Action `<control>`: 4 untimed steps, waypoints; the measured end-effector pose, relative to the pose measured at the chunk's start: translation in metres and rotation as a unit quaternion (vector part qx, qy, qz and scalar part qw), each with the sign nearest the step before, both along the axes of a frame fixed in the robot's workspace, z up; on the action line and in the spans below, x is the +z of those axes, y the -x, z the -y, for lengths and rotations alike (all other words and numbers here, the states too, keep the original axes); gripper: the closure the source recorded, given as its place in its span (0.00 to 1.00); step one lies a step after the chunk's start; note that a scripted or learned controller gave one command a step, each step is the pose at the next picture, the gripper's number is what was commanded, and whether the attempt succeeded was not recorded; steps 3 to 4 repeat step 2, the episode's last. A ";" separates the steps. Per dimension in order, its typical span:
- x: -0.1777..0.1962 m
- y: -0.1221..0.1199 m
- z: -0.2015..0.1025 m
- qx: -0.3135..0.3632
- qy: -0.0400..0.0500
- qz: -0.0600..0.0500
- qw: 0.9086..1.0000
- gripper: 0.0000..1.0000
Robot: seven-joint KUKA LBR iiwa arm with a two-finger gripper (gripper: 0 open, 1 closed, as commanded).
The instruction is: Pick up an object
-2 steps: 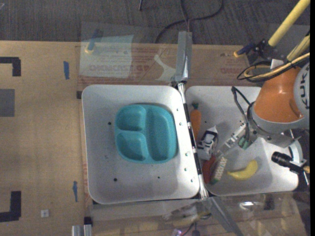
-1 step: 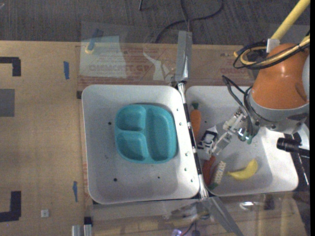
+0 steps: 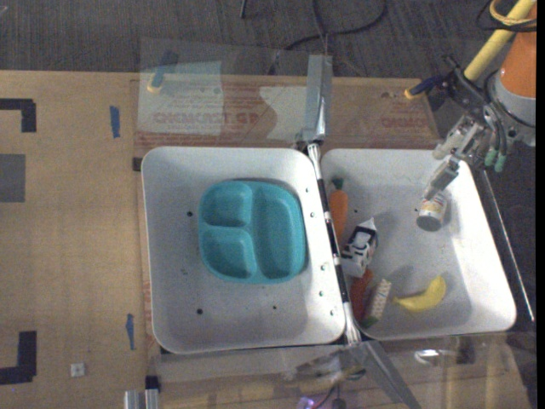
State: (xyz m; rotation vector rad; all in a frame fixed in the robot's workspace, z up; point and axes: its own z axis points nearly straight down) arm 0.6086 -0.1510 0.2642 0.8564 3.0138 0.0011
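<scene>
The yellow curved banana [image 3: 423, 296] lies at the near side of the right bin [image 3: 477, 228], past it a small metal can [image 3: 432, 213] hangs clamped between the fingers of the gripper [image 3: 438, 192], the arm [image 3: 511, 83] slanting in from upper right.

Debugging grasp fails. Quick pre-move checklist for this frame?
1. Targets in the right bin: ok. Banana, carrot, silver can, black-and-white carton.
2. Gripper over the right bin: ok, above the can.
3. Object held: cannot tell.
4. Crowding: not ok. Carrot and carton lie against the divider wall.
5. Banana free on all sides: ok.
6. Teal tray in the left bin, away from the arm's path: ok.
</scene>
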 end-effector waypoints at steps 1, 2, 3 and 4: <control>-0.172 0.006 0.074 0.006 0.000 0.001 1.000 0.00; -0.094 -0.033 -0.012 -0.071 -0.001 0.000 0.997 0.00; -0.094 -0.033 -0.012 -0.071 -0.001 0.000 0.997 0.00; -0.094 -0.033 -0.012 -0.071 -0.001 0.000 0.997 0.00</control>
